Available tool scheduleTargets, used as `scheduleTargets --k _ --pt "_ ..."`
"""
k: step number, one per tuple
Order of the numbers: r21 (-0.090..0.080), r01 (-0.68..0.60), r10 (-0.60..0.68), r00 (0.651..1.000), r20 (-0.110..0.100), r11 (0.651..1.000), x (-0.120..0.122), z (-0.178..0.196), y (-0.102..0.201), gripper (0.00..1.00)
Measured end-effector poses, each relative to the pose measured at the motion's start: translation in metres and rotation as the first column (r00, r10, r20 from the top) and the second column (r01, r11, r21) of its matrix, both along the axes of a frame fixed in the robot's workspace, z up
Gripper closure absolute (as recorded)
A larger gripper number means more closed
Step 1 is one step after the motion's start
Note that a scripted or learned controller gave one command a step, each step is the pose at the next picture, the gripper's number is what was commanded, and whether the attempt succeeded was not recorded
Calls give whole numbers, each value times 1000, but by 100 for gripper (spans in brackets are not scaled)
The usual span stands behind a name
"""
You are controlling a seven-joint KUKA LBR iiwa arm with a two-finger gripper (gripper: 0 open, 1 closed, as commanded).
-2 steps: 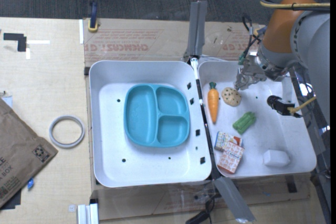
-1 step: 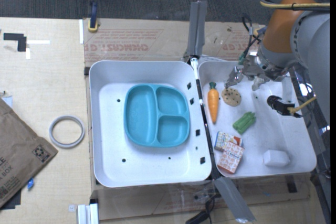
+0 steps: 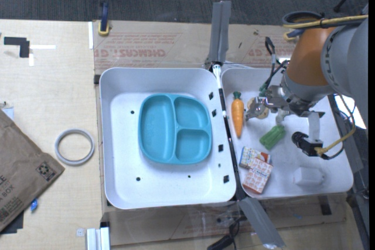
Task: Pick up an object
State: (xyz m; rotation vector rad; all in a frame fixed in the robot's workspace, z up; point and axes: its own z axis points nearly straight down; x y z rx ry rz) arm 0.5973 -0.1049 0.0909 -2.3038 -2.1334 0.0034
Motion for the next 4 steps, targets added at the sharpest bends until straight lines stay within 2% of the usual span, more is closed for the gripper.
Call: scheduleTargets --k 1,2,3,4 --pt "-1 -26 27 1000 4 1000 58 1 7 0" --pt "-2 -27 27 1000 5 1000 59 12 7 100" --pt "-2 -97 97 995 3 995 38 124 -3 100" --pt "-2 -314 314 949 3 949 62 134 67 100"
